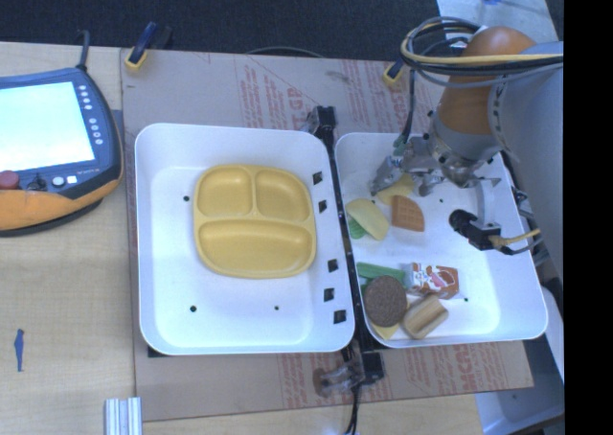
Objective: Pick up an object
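My gripper (410,176) hangs over the far part of the right bin (522,313), just above and behind an orange wedge of toy food (408,214). A pale yellow-green toy piece (368,219) lies to the left of the wedge. Near the front of that bin lie a dark brown round patty (386,300), a tan bread-like piece (426,316), a red and white packet (436,279) and a green strip (380,273). I see nothing between the fingers.
The left bin (158,318) holds a yellow divided plate (255,220). A pendant with a white screen (48,146) lies on the bench at the far left. The arm's grey body and orange band (488,79) cover the right bin's far right corner.
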Action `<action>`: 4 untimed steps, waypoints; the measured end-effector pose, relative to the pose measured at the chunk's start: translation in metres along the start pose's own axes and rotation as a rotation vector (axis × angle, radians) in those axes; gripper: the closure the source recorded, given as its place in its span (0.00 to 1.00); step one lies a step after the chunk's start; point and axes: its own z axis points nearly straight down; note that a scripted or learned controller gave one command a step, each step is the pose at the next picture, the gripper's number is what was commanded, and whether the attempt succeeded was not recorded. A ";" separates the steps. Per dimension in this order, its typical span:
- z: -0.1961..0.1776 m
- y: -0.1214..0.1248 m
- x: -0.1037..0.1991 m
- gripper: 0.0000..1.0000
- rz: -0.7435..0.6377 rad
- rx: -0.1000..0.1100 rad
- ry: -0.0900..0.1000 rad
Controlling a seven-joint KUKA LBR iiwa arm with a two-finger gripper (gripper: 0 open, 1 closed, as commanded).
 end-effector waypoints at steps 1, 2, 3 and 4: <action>-0.011 0.001 0.000 1.00 -0.003 0.000 0.000; -0.097 -0.067 -0.069 1.00 0.006 -0.008 -0.005; -0.091 -0.065 -0.064 0.00 -0.001 -0.002 0.000; 0.000 -0.081 -0.036 0.00 -0.004 0.008 0.004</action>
